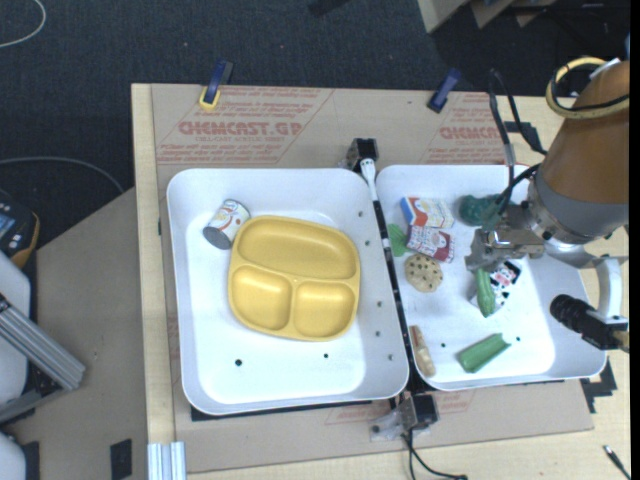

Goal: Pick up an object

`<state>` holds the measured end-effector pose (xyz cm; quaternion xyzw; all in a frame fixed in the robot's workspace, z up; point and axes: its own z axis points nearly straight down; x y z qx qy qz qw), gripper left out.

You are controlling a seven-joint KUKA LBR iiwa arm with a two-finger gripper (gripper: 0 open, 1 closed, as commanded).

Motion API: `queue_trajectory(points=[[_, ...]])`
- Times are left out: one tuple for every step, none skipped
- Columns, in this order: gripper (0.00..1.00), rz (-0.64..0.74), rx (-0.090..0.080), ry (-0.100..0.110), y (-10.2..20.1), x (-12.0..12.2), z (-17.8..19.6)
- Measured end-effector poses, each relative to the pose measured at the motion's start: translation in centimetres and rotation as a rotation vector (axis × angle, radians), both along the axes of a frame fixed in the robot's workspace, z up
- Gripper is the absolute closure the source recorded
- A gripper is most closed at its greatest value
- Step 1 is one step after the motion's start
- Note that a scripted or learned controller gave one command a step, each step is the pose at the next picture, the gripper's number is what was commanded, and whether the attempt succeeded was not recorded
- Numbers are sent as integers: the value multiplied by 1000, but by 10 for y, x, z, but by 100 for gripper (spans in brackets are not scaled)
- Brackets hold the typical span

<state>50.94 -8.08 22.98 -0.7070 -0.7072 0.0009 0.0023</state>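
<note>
My gripper (492, 256) hangs over the middle of the right bin (540, 368), reaching in from the right. Directly below it lies a small green object (484, 295), with a little black-and-white item (508, 274) beside it. To the gripper's left are a red-and-white carton (430, 228) and a round cookie (424, 272). A teal object (474, 209) sits just behind the gripper. A green wedge-shaped piece (482, 353) lies near the bin's front. I cannot see anything held in the gripper.
The left bin (200, 368) holds a yellow divided plate (293, 275) and a small can (226, 223) tipped at its back left. A tan stick (421, 351) lies along the right bin's left wall. Clamps hold the cardboard bench edges.
</note>
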Motion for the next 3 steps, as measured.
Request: queue_trajectory(points=[[100, -2, -1, -1, -11, -3, -15], [100, 1, -3, -7, -2, 7, -11], [100, -1, -2, -5, -9, -7, 0]])
